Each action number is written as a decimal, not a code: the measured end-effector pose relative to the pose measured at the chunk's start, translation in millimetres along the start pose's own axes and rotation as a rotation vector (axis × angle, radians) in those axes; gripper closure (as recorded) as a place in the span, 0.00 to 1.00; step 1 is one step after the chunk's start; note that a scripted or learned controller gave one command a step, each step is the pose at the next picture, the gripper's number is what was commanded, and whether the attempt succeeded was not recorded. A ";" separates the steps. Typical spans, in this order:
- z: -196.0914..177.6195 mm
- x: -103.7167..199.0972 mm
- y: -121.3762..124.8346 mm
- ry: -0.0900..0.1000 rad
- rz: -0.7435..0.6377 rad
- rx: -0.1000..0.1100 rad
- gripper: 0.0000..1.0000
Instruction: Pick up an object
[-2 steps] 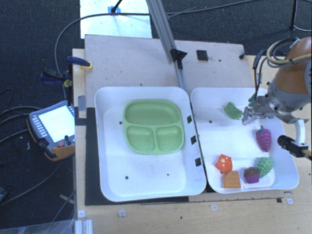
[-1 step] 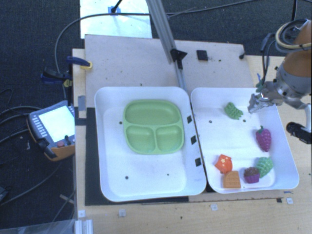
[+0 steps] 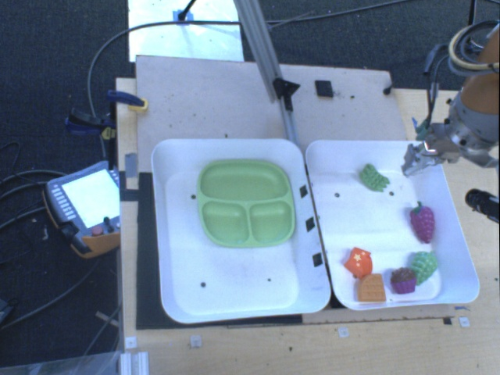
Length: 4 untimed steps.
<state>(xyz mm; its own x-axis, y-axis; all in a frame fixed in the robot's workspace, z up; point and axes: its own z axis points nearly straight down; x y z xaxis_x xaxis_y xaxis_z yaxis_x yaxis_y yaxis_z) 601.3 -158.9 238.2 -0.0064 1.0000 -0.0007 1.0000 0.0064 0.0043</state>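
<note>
1. The grey metal pincer hangs over the right white plastic bin's far rim; nothing visibly in it, its opening I cannot tell.
2. The nearest candidate, a small green ridged toy, lies just beside it; descending here risks striking the rim.
3. The purple toy grape bunch may roll from a pinch.

No text, label, brand, number or sign can be read anywhere; the handheld pendant lying left of the bench has a lit screen, but it shows as a pale blank with nothing legible; the small black tabs along the seam between the two white bins carry no marks that can be made out.
</note>
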 end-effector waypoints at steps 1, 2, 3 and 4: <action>-8.5 54.4 12.2 0.002 -0.004 0.000 1.00; -12.7 110.4 19.6 0.002 -0.004 0.001 1.00; -8.6 152.3 29.0 0.001 -0.003 0.001 1.00; 5.6 211.4 38.6 0.003 -0.005 0.002 1.00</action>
<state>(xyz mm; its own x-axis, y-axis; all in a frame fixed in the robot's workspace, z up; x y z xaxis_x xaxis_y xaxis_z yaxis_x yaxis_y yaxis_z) 638.6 52.8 232.6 -0.0110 0.9999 0.0020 0.9999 0.0110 0.0025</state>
